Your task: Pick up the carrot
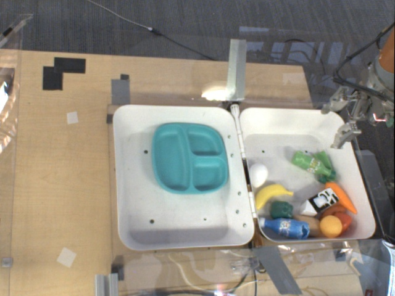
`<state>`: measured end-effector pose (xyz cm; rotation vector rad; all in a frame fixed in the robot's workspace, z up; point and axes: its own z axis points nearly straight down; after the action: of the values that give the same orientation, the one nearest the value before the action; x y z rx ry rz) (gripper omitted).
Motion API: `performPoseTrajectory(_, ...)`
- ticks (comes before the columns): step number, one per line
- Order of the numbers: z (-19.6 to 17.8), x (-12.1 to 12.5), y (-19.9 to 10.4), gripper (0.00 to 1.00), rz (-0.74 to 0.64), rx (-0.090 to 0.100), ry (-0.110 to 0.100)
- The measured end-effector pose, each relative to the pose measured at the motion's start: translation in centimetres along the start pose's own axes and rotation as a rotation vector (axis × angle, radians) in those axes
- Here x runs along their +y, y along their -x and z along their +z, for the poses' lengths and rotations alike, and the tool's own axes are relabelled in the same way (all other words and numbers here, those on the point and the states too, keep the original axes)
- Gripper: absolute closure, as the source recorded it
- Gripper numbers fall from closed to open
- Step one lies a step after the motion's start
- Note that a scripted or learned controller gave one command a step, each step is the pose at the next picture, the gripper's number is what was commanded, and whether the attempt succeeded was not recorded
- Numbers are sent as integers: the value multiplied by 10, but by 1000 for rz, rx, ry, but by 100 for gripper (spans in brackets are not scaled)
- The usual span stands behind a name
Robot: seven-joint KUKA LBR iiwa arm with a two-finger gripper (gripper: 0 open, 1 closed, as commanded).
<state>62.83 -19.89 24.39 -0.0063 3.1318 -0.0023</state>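
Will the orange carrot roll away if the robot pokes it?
Probably a little. The tapered orange carrot looks round and smooth, so it may roll or slip. But it lies against the black-and-white block near the white bin's wall, which should stop it quickly.

**Carrot: position and condition**

The carrot (341, 196) is a short orange tapered item lying flat in the right bin (290, 123), close to that bin's right wall and toward its near end. It lies at a slant: one end points toward the green packet (313, 163) just beyond it, the other toward the bin's right wall. Its lower edge sits just beside a black-and-white block (325, 200).
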Motion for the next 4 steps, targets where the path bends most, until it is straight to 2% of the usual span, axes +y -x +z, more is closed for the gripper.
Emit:
performPoseTrajectory(1, -29, 57, -31, 0, 99, -2, 1)
performPoseTrajectory(2, -64, 105, -91, 0, 226, -2, 1)
performPoseTrajectory(3, -54, 175, -119, 0, 286, 3, 3)
performPoseTrajectory(4, -54, 173, -119, 0, 288, 3, 1)
